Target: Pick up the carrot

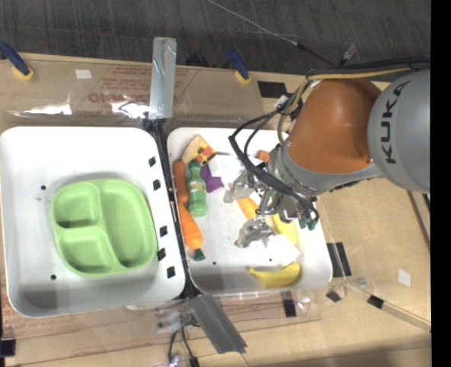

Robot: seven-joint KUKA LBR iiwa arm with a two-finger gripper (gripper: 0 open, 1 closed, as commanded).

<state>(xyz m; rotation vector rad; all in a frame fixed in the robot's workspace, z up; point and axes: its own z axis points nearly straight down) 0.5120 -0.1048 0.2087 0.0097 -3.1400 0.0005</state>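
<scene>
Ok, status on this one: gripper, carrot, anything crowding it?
Gripper low in right bin, nothing seen between fingers. Carrot lying by left wall, untouched. Green bottle right beside it.

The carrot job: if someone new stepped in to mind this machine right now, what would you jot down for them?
Gripper: over the middle of the right bin, among the toy food; whether it grips anything cannot be told.
Carrot: lying along the right bin's left wall, below a green bottle, apart from the gripper.
Also in that bin: a banana near the front wall. The left bin holds a green divided plate.
Done: nothing yet; carrot not lifted.
Left: move to the carrot, grasp, raise.
</scene>
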